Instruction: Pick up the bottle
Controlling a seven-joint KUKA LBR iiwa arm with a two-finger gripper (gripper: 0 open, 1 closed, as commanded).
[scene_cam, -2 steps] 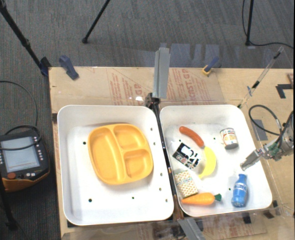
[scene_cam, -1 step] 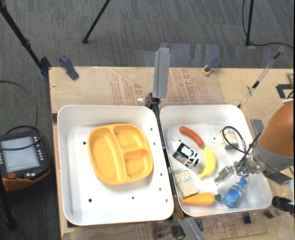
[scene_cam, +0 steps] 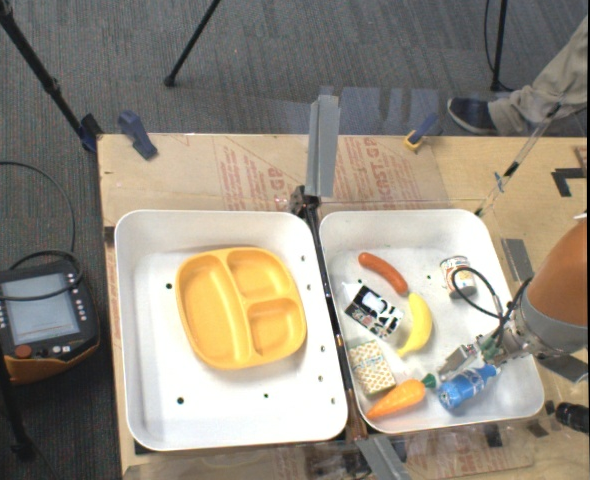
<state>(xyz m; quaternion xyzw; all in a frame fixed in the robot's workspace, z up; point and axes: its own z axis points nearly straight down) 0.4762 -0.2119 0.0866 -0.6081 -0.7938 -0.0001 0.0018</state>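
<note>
A small blue bottle [scene_cam: 468, 387] with a green cap lies on its side near the front right corner of the right bin [scene_cam: 505, 258]. Its cap points left, toward an orange carrot [scene_cam: 397, 398]. The gripper [scene_cam: 472, 355] hangs just above and behind the bottle, at the end of the grey wrist that comes in from the right. In this view the gripper's tip overlaps the bottle's upper edge, and I cannot tell whether it touches it.
The right bin also holds a red sausage [scene_cam: 383, 271], a banana [scene_cam: 416, 325], a black-and-white packet [scene_cam: 374, 311], a small box [scene_cam: 372, 366] and a small can [scene_cam: 455, 268]. A yellow divided plate [scene_cam: 241, 306] lies in the left bin [scene_cam: 145, 368]. A black cable loops near the wrist.
</note>
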